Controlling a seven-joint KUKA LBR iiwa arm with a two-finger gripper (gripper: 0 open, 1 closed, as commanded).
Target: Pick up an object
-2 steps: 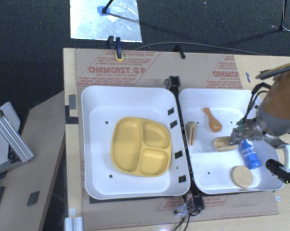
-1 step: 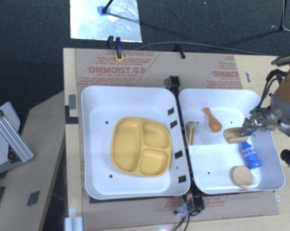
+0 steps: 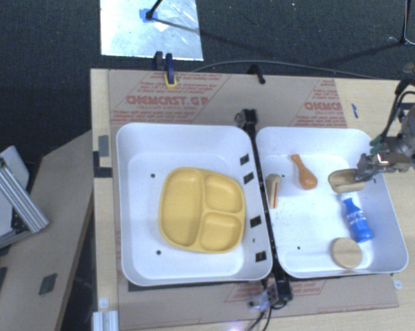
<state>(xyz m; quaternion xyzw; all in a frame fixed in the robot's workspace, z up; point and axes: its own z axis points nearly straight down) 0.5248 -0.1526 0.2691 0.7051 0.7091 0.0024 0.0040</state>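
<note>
Left bin [image 3: 135, 150]: a yellow divided plate [image 3: 200, 209] fills the centre, leaving me only a margin along the walls. Right bin [image 3: 290, 140]: open floor at centre, ringed by a toy hot dog [image 3: 272, 189] at the left wall, a wooden spoon [image 3: 304, 171], a tan block [image 3: 344, 180] under my gripper [image 3: 368, 165], a blue bottle [image 3: 356, 219] and a round wooden disc [image 3: 347, 252].

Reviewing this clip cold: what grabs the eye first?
The big yellow divided plate in the left bin. Then the right bin, where a blue bottle, a wooden spoon and a round wooden disc lie scattered, with the gripper at a tan block near its far right wall.
</note>
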